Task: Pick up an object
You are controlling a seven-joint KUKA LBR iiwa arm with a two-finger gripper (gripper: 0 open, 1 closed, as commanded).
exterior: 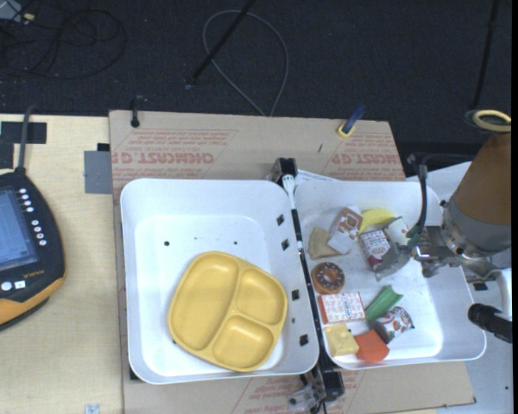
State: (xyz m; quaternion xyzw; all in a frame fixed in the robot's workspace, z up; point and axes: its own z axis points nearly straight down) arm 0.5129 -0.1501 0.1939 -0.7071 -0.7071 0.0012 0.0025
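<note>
I see the grey two-finger gripper (395, 261) low over the right white bin (453, 343) near its right wall, fingers parted just beside a red-and-white packet (374, 245), with the compartmented yellow plastic plate (227, 310) lying in the left white bin (155, 210).

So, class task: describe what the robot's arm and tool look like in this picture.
The arm is a thick rounded body, grey below a broad orange band, with a yellowish ring at its top. The tool is a small grey metal piece at its end, with a dark cable arcing above it.
</note>
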